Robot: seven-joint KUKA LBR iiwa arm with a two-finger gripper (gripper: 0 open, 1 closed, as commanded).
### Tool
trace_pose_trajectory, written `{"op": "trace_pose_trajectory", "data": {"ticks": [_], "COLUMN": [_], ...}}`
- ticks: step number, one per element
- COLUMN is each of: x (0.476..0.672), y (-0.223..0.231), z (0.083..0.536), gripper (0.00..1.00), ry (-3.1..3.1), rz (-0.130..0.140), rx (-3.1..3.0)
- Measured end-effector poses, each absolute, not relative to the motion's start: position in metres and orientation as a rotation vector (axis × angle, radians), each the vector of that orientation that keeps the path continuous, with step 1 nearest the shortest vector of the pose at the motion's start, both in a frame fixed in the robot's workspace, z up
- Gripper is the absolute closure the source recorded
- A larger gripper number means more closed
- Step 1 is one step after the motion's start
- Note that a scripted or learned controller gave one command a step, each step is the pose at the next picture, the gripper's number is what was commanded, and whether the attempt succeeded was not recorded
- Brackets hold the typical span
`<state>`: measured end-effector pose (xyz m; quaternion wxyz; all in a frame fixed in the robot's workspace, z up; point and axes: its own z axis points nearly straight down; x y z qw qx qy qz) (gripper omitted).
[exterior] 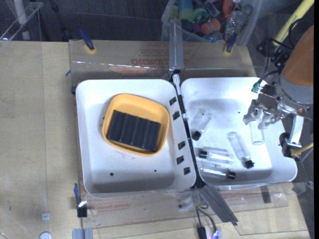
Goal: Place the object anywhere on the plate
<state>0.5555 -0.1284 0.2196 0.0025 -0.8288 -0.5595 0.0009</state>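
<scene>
While we look right of the yellow plate (135, 125):
Gripper (260, 117): fingers parted, above the right bin (284, 171).
Held: a clear vial (256, 133) between them, we judge.

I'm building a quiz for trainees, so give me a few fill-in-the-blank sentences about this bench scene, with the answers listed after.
1. The yellow plate sits in the ____ bin.
2. On the plate lies a dark ribbed block, while the clear vials lie in the ____ bin.
3. The vials have ____ caps.
4. The pincer hangs over the right bin, reaching in from the view's ____ side.

Missing words: left; right; black; right
</scene>
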Motion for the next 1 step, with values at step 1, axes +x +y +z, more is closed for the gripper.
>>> {"op": "trace_pose_trajectory", "data": {"ticks": [1], "x": [0.5738], "y": [-0.1723], "z": [0.2166], "gripper": [1.0], "ry": [-2.011], "rz": [0.0], "rx": [-2.415]}}
